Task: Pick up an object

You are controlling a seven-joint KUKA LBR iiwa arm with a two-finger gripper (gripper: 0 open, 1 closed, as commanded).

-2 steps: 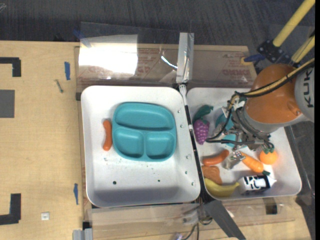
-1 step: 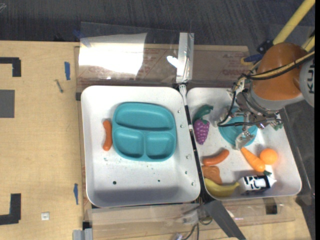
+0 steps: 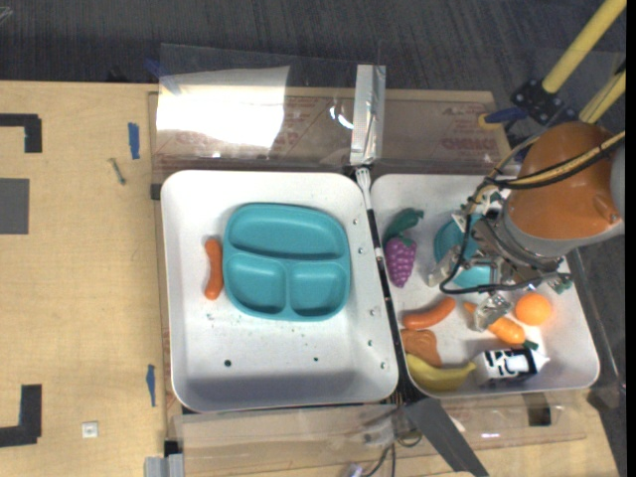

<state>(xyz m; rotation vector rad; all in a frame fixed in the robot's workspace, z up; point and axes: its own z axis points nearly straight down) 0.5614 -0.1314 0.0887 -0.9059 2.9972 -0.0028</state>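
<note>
At the far left of the wooden bench [image 3: 70, 266] sit a few black tape marks, and next to them the left bin [image 3: 189, 356], a shallow white tub. Inside it a small orange sausage-shaped toy [image 3: 213, 269] lies upright along the left side of a teal divided tray [image 3: 288, 259], just beside it. Past the dividing wall comes the right bin [image 3: 581, 361], where the toys are crowded together: a purple bunch of grapes [image 3: 400, 260] with a teal leaf above it near the wall, an orange carrot-like piece [image 3: 430, 314] below that, a darker orange lump [image 3: 424, 345] under it, and a yellow banana [image 3: 440, 372] curving along the front edge. Just right of the banana is a small black and white object [image 3: 512, 362], and above it an orange ball [image 3: 534, 309]. The arm's gripper [image 3: 484, 271] hangs low over the middle of this bin, beside a teal piece [image 3: 452, 238], with cables looped round it. From here I cannot tell how its claw is set.
</note>
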